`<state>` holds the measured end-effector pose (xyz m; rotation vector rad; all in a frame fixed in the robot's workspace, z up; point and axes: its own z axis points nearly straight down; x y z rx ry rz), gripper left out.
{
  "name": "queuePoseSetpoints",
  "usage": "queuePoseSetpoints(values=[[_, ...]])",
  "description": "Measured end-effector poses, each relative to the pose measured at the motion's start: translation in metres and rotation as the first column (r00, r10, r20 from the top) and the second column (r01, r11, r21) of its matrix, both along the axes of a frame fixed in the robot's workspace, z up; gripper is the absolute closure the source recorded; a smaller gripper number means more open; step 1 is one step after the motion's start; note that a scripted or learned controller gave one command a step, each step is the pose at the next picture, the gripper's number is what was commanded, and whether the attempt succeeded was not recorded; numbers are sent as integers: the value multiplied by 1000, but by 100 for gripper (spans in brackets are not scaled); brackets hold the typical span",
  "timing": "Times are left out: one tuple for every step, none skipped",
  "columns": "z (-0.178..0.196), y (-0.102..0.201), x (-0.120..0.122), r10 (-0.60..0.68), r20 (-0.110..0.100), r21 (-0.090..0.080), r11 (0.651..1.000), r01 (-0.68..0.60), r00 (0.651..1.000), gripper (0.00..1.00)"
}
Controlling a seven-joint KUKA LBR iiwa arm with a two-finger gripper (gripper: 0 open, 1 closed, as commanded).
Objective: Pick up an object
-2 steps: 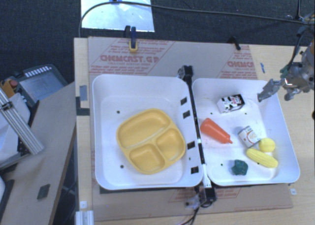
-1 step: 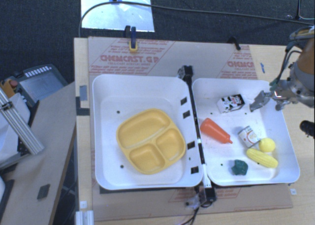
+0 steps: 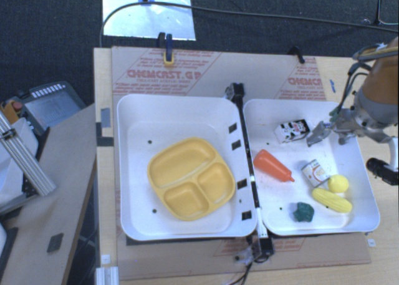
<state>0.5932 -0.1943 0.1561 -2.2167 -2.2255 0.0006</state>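
My gripper (image 3: pixel 330 135) hangs over the far right part of the right bin (image 3: pixel 368 215), its fingers spread apart with nothing between them. Just to its left lies a small black and white carton (image 3: pixel 293 130). In front of it sit a small white and red container (image 3: pixel 315 172), a yellow lemon (image 3: pixel 338 183) and a yellow corn cob (image 3: pixel 331 201). An orange carrot (image 3: pixel 272 165) rests near the bin's left wall, and a green lump (image 3: pixel 304 211) lies at the front.
The left bin (image 3: pixel 134 121) holds a yellow divided plate (image 3: pixel 190 178). A black divider with clips (image 3: pixel 243 153) runs between the bins. A cable (image 3: pixel 355 81) loops beside the arm at the right.
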Motion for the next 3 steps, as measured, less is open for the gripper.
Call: queuePoseSetpoints(values=[[-58, -8, -2, -3, -2, 0, 1000, 3, 1000, 0], [-44, -8, 0, -2, 6, -2, 1000, 2, 1000, 100], [18, -2, 6, 1, 8, -2, 1000, -1, 1000, 100]])
